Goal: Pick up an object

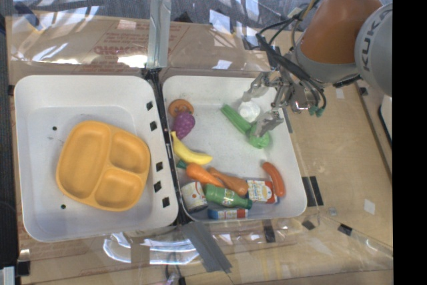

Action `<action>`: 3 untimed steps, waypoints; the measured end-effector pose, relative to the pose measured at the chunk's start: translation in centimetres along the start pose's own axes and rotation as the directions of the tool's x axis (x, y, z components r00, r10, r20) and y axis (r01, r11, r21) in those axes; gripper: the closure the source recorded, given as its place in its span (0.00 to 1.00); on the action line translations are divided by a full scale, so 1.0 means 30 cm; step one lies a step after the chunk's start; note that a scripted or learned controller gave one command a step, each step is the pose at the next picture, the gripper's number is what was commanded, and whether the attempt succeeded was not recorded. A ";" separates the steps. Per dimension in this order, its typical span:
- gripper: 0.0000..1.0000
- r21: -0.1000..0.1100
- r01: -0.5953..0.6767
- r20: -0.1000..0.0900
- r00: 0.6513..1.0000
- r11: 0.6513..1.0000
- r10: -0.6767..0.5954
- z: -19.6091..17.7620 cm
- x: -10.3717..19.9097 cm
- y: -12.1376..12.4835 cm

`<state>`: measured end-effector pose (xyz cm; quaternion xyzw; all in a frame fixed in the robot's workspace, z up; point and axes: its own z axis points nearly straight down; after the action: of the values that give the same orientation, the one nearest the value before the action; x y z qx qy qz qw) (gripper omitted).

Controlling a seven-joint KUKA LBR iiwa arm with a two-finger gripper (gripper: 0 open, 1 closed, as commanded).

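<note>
Camera view: gripper (272, 105) sits at upper right of the right bin (293, 163), over the green piece (244, 124) and a white lump (249, 111). Can't tell finger state or any contact. Lower in that bin: banana (189, 153), carrot (203, 175), sausage (274, 179), green bottle (227, 197). Left bin (33, 97) holds a yellow tray (102, 165).

We read "KUKA" in part on the arm's grey casing (375, 37); the cardboard's (113, 47) faint print stays illegible.
</note>
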<state>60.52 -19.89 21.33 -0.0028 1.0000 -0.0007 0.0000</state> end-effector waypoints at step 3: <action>1.00 0.004 0.242 0.016 0.970 0.970 -0.242 -0.055 -0.187 0.249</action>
<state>66.10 -12.40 22.96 -0.1248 0.9922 -0.0015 0.0083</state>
